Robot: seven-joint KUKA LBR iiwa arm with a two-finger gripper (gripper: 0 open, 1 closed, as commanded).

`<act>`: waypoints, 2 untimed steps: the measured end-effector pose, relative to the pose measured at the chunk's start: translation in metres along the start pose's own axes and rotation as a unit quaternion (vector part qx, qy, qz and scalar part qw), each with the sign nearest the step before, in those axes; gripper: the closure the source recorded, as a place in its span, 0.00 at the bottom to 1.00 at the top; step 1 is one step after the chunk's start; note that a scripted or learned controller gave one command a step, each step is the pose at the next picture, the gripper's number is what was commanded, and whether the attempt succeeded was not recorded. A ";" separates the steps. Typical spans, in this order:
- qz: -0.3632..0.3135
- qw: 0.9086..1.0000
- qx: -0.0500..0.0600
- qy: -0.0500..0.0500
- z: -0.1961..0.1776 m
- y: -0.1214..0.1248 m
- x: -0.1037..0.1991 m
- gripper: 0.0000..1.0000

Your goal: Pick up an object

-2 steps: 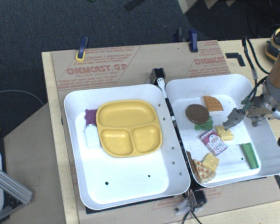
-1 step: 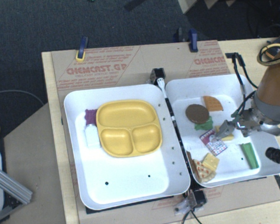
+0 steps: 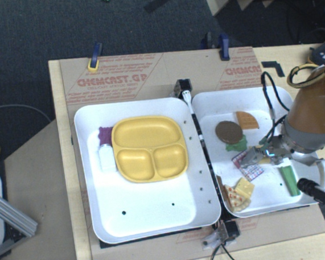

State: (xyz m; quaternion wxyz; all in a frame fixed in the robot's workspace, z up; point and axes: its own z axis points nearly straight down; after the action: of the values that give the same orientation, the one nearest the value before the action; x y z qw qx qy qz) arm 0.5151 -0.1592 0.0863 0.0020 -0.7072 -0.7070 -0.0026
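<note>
Looking down at the bench, I see my arm (image 3: 312,112) reaching in from the right, its orange band over the right bin (image 3: 210,150). The gripper (image 3: 266,152) sits low in that bin, roughly at its middle. Whether it is spread or pressed together I cannot tell; the wrist and cables cover too much of it, and I see nothing clearly pinched in it.

Just to the gripper's left, touching or nearly touching it, lies a small patterned packet (image 3: 247,164) in red and white, tilted on the bin floor. Behind that, toward the far wall, a brown round disc (image 3: 229,130) rests partly on a green piece (image 3: 236,145), and an orange wedge (image 3: 247,119) lies just beside the disc on its right. Near the front wall I make out a pizza-slice toy (image 3: 233,196) with a pale yellow block (image 3: 244,188) against it. A green cylinder (image 3: 289,179) lies just right of and nearer than the gripper, close to the bin's right side.

Over in the left bin (image 3: 93,179), well apart from the gripper, a yellow divided tray (image 3: 150,148) takes up the far half. A white bottle (image 3: 106,157) and a purple item (image 3: 104,135) sit tucked against the tray's left edge.
</note>
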 end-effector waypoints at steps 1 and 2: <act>0.000 1.000 -0.006 -0.002 -0.015 0.003 -0.001 1.00; -0.001 1.000 -0.003 -0.005 -0.058 0.007 -0.003 1.00</act>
State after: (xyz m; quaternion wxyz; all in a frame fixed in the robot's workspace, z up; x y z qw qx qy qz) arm 0.5218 -0.1628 0.1445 -0.0033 -0.7068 -0.7074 -0.0011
